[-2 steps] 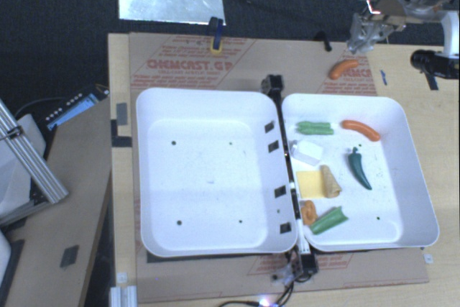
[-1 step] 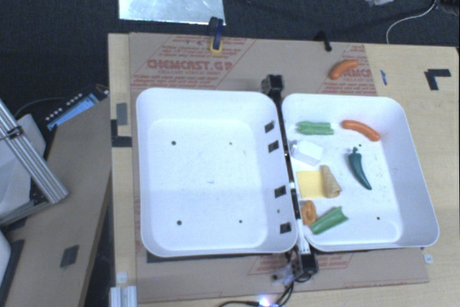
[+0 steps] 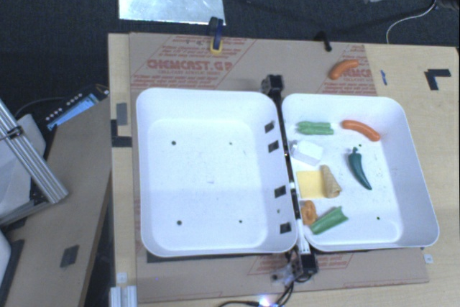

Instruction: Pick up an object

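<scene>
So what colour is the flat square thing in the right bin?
Pale yellow. The flat square piece shows best in the camera view, lying beside a tan bread-like roll.

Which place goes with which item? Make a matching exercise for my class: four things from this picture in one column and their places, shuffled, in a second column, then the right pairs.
Things
1. dark teal pepper
2. yellow block
3. orange sausage
4. green bean pod

Places
A. on the cardboard, outside the bins, behind the right bin
B. in the right bin, close to its back wall
C. in the right bin, against the divide from the left bin
D. in the right bin, around its middle, towards the right side

Pairs: 1-D, 2-C, 3-A, 4-B
</scene>
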### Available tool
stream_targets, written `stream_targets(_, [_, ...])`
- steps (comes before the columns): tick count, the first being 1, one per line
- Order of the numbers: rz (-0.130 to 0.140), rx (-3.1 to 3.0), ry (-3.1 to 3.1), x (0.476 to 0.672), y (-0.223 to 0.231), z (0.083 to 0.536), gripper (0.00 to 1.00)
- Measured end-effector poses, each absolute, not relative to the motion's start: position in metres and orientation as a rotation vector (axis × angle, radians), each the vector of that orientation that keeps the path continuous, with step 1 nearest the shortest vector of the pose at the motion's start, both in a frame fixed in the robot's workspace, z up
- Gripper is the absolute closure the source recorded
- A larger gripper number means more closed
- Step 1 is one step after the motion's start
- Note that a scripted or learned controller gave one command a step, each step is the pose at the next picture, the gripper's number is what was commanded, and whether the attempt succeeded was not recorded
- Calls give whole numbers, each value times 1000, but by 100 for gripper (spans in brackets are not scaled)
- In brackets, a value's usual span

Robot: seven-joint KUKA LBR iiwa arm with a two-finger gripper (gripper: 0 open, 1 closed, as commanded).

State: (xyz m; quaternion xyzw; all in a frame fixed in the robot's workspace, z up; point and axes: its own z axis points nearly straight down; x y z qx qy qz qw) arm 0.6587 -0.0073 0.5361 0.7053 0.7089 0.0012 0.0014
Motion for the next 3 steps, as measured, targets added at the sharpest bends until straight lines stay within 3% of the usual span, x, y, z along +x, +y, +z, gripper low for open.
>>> stream_targets(2, [5,2212,2230,523,52,536,100])
stream_targets(3, [3,2214,2229,485,76,535,100])
